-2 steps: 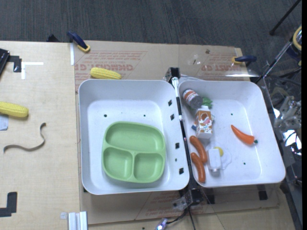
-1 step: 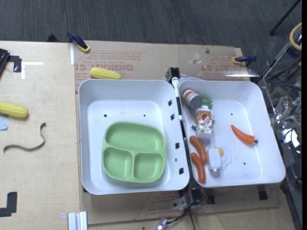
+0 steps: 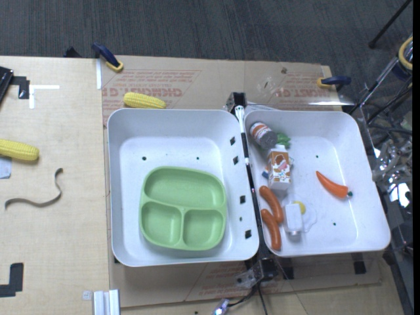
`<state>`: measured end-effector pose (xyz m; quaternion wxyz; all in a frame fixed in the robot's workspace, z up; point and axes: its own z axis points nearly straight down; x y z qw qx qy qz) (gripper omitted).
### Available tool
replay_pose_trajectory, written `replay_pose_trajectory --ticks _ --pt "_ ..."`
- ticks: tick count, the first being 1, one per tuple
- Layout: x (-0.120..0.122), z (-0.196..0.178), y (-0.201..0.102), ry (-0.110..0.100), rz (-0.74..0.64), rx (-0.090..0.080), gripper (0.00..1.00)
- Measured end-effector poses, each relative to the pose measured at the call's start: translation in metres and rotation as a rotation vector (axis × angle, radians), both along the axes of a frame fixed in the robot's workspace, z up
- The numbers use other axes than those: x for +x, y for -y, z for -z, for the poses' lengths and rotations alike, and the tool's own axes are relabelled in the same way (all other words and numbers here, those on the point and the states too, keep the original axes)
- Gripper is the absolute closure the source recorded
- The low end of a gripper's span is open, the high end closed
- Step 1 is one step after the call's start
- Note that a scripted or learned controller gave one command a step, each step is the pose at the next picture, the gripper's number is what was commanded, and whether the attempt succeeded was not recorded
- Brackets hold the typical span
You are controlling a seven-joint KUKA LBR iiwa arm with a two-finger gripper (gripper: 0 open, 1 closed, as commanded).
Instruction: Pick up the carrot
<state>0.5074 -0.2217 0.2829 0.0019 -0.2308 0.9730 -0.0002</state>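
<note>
The carrot is orange with a small green tip and lies on the floor of the right bin, toward its right side and apart from the other items. It points up-left to down-right.
Along the right bin's left wall lie a small can, a green item, a juice carton, two sausages and a clear cup with a yellow piece. The left bin holds a green divided plate. Two corn cobs lie on the bench.
</note>
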Motion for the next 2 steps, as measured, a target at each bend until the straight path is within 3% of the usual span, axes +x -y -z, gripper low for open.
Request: replay_pose_trajectory --ticks 1,2 --pt "-0.011 0.016 0.0 0.0 -0.568 0.001 1.0" --pt "-0.028 0.003 0.0 0.001 -0.448 0.001 1.0"
